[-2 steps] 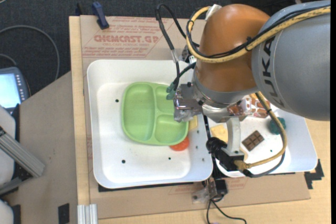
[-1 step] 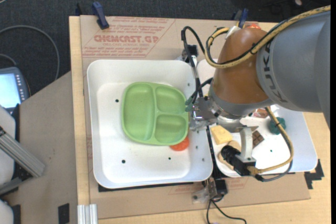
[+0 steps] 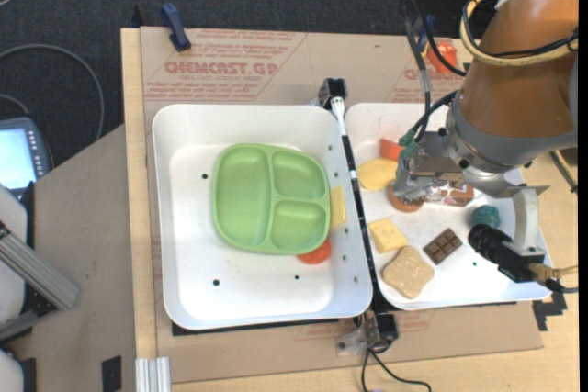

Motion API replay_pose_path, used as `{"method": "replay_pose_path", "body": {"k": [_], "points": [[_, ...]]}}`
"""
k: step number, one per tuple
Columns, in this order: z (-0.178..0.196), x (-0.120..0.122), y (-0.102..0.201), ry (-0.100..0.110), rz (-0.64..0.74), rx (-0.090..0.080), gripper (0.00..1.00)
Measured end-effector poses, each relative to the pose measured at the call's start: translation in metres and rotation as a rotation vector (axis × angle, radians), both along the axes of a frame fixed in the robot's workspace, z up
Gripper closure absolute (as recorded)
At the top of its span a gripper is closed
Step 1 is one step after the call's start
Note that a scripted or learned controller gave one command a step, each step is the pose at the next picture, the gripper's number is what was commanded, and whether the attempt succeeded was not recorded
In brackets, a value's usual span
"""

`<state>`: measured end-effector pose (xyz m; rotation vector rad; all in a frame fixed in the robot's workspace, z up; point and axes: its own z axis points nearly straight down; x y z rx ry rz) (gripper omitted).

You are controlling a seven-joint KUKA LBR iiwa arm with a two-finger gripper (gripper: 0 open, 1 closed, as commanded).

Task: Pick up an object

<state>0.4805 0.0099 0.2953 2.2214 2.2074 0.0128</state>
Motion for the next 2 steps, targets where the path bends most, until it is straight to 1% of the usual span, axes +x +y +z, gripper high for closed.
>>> {"method": "replay_pose_path", "body": {"k": [1,2], "points": [[0.004,0.0,0.004,0.009,0.005,0.001,1.0],[-0.076,-0.003,0.052,0.024,0.01,0.002,1.0]]}}
